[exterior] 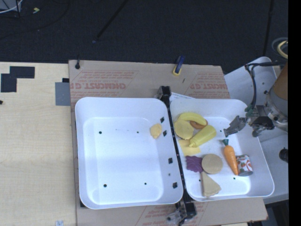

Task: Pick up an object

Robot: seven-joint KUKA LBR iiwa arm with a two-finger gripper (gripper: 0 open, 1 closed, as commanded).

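Pale wood tabletop (33, 140) carries a cardboard sheet (141, 81) under two white bins. Left bin (89, 108) holds one small yellow lump (155, 131) near its right wall. Right bin (263, 185) holds yellow toy fruit (190, 125), a purple piece (193, 163), a tan disc (212, 164), a carrot (230, 158) and a small can (244, 165). Above the carrot, the claw (244, 125) hangs with fingers apart, gripping nothing.

Arm (282, 91) cut off at the right edge above the wrist, gripper (235, 126) too small and dark to judge finger spacing, label on the small can (244, 165) illegible, lower yellow pieces (188, 149) partly hidden under the banana-like heap (190, 124).
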